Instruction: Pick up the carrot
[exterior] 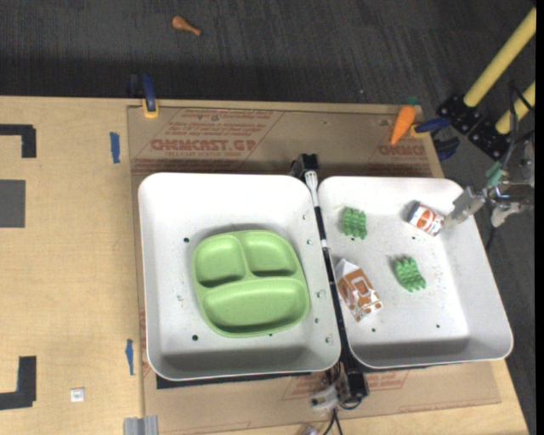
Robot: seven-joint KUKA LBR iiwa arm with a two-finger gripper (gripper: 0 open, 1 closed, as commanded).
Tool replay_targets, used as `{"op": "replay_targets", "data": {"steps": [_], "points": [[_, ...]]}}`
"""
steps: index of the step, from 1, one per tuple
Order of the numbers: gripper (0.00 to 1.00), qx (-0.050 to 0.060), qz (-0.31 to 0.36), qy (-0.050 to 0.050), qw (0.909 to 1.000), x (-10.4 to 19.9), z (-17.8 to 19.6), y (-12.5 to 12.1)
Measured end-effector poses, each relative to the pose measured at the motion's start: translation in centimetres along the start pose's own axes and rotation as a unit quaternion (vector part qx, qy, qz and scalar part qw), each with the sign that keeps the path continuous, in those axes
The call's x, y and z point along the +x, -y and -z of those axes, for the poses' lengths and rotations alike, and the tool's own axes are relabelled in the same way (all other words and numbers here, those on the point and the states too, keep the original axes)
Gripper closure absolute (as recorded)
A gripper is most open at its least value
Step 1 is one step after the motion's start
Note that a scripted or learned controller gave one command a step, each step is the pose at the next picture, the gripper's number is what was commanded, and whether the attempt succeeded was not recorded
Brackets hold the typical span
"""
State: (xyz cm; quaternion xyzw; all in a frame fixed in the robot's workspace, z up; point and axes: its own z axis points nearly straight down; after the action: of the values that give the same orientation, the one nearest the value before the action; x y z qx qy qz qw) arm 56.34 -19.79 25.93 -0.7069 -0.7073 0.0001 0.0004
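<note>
The carrot (402, 125) is orange with a green top. It lies on the brown bench board just beyond the far edge of the right bin (476, 340), outside both bins. My gripper (489, 194) reaches in at the right edge of the view, over the right bin's far right rim. Its grey tip sits close beside a small white and red can (424, 218). The gripper is to the right of the carrot and nearer the camera, well apart from it. Nothing is visibly held.
The right bin also holds two green studded blocks (354, 223) (409, 273) and a brown and white snack packet (358, 291). A green divided plate (249, 282) lies in the left bin (161, 221). A blue clamp (435, 127) sits beside the carrot, under a yellow pole (507, 53). On the dark floor lies a small orange object (185, 25).
</note>
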Motion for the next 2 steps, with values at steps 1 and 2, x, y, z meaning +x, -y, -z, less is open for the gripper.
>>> {"op": "replay_targets", "data": {"steps": [1, 2], "points": [[0.0, -0.001, -0.028, 0.001, 0.9996, -2.2, -4.0, -3.4], [0.0, 0.002, -0.303, 0.0, 0.9529, 9.0, -13.1, -3.8]]}}
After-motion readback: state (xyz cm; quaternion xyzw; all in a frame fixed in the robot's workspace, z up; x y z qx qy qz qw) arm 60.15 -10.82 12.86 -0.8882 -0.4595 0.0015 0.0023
